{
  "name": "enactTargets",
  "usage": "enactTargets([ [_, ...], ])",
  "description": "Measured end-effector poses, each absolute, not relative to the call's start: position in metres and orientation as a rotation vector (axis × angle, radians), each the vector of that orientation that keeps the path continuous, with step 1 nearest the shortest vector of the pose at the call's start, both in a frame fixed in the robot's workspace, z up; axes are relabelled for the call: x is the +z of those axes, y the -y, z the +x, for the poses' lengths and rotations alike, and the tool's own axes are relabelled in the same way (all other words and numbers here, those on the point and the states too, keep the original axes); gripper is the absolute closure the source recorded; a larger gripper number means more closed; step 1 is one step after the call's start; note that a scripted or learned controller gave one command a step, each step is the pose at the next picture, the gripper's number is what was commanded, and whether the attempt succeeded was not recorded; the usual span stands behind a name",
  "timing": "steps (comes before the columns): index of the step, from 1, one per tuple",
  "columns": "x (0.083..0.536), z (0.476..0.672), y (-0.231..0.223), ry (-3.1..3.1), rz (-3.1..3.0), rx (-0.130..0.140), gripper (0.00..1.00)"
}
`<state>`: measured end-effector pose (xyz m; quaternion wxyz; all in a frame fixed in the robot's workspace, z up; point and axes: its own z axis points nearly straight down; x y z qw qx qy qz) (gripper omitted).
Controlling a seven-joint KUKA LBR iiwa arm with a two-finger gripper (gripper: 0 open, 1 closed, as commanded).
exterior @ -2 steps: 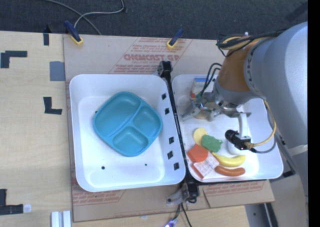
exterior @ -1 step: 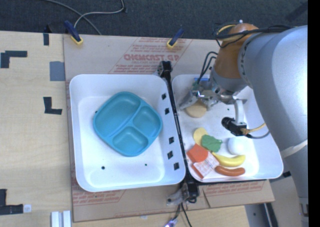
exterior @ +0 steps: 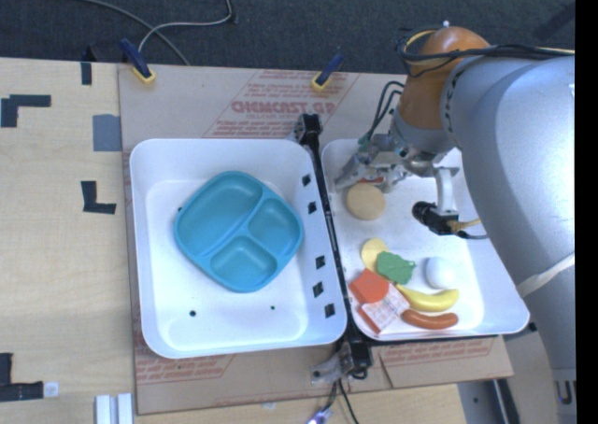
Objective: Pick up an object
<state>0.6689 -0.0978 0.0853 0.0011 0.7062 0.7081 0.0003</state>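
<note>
The grey arm reaches over the right bin; the left bin holds a blue divided plate; the gripper hangs just above a tan round bun, whether its fingers are wide or narrow I cannot tell; toy foods cluster near the bin's front: banana, sausage, white egg.

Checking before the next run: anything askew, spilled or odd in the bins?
Nothing spilled or damaged. The blue three-compartment plastic plate lies rotated, its edges at an angle to the left white bin. The toy food sits bunched in the right white bin's near corner.
</note>
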Motion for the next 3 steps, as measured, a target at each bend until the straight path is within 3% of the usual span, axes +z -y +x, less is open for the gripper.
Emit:
enactTargets([
  [3, 0.0854, 0.6688, 0.1018, -2.222, 2.217, -0.002, 0.00],
])
